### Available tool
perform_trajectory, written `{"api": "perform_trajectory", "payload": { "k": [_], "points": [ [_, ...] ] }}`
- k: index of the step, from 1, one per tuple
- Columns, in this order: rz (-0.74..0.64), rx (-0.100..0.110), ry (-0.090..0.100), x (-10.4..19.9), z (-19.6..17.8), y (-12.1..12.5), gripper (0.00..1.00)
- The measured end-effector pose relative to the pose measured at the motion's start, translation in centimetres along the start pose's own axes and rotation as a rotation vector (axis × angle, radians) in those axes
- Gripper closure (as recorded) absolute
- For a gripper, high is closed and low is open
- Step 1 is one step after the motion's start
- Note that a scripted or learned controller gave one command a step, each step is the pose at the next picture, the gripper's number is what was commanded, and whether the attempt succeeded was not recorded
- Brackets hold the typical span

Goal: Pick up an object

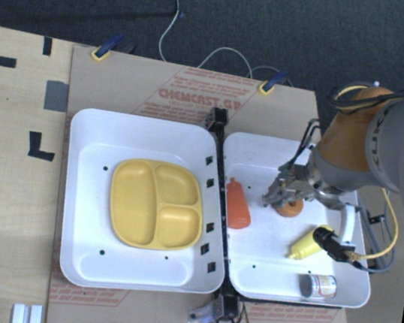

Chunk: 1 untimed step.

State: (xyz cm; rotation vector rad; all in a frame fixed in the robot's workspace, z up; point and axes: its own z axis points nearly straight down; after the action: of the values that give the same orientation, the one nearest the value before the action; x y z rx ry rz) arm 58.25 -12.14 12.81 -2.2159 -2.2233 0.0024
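In the right bin (264,155), my gripper (282,198) hangs low near the middle. A small round orange object (291,208) sits right against it, partly hidden under the wrist. An orange-red carrot-shaped piece (238,205) lies by the bin's left wall. Right of the gripper is a yellow squeeze bottle (304,246) with a black end, lying on its side. A small silver can (318,285) lies in the front right corner.
The left bin (91,139) holds a yellow divided plate (155,204). A black divider with clips (215,197) runs between the bins. The grey arm with its orange band (350,138) covers the right bin's far right part. Cables (379,246) loop beside that bin's right wall.
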Motion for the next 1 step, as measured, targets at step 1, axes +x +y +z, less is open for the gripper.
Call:
{"api": "perform_trajectory", "payload": {
  "k": [1],
  "points": [
    [0.001,-0.007,-0.001,0.58,-6.14,0.37,1.00]
  ]
}}
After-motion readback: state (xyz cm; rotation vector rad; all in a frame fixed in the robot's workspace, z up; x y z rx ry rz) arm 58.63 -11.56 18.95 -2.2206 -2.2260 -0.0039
